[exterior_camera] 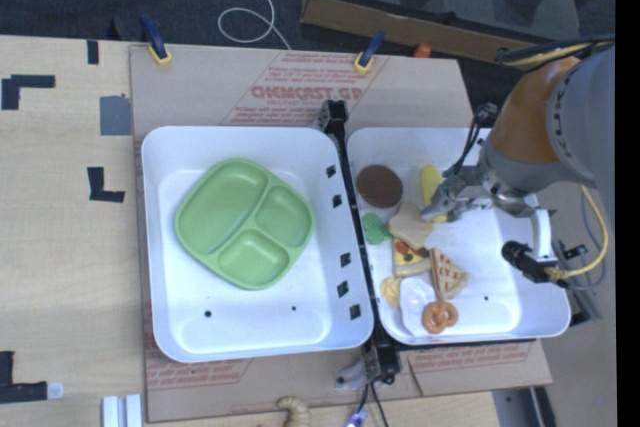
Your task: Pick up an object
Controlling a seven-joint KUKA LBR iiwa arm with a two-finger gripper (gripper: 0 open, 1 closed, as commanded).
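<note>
The right bin [500, 315] holds several toy foods: a brown round cookie [380, 184], a yellow piece [430, 181], a green piece [374, 229], a tan slice [410, 228], a pizza-like slice [408, 260], a waffle wedge [447, 274] and a pretzel [438, 317]. My gripper [442, 206] reaches in from the right and hangs low over the bin, just right of the tan slice and below the yellow piece. I see nothing clearly held between its fingers.
The left bin [160, 215] carries a green divided plate [244, 222]. A black divider [345, 215] runs between the bins. The arm's grey body with its orange band [530, 120] covers the right bin's far right corner. Cardboard lies under both bins.
</note>
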